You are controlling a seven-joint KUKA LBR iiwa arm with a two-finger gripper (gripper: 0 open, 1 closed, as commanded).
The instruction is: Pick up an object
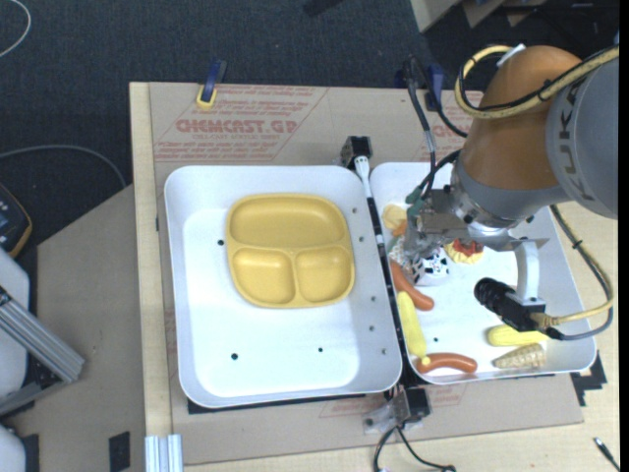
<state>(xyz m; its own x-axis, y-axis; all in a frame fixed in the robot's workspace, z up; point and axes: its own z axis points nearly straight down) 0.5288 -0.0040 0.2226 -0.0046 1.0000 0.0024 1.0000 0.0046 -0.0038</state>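
The arm is reaching in from the right, its gripper [425,236] hanging low over the left part of the right bin [562,281]. Whether the pincer is spread or pressed together cannot be told; the wrist is hiding it. Just below it a small black-and-white toy [429,266] is lying, beside a hot dog [410,288]. A yellow corn cob [412,327], a second hot dog [447,364] and a banana [513,336] are lying nearer the front. A yellow divided plate [291,248] is sitting in the left bin [197,332].

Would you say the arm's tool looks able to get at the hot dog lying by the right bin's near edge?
Probably yes: the hot dog lies uncovered in the right bin, with the tool above that bin; only a yellow piece lies beside it.
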